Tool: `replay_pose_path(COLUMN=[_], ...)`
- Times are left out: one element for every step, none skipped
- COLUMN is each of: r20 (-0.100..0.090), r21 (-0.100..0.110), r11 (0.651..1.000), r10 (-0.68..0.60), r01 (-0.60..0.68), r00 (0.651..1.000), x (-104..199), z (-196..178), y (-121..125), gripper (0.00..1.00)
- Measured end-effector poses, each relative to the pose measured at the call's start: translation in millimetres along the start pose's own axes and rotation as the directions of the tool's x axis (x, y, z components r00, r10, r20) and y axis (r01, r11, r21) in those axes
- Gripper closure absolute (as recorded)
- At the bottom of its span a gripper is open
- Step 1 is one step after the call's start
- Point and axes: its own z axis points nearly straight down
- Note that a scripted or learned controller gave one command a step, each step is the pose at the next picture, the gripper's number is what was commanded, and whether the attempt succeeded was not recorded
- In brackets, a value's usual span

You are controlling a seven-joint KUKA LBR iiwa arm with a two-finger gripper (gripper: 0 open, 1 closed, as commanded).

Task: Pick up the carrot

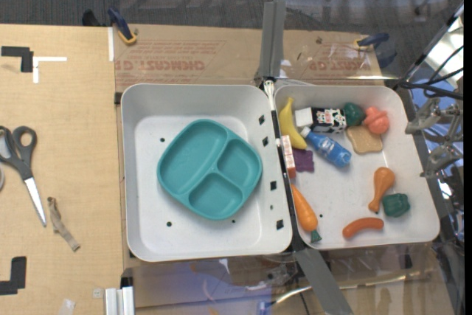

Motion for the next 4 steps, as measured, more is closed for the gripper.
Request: replay_pose_path(r20=[-0.001, 0.0, 0.003, 0.001], r21=[0.0, 0.0, 0.0, 0.001], r11=[0.997, 0.972, 0.87, 0.667], r10=[0.077, 0.235, 0.493, 0.745], r01=[-0.077, -0.235, -0.493, -0.745], r00=[0.997, 0.972, 0.87, 0.667], x=[47, -2, -62, -28], z=[91, 176, 174, 175], y=[1, 26, 42, 0], gripper=[0.0, 0.0, 0.0, 0.0])
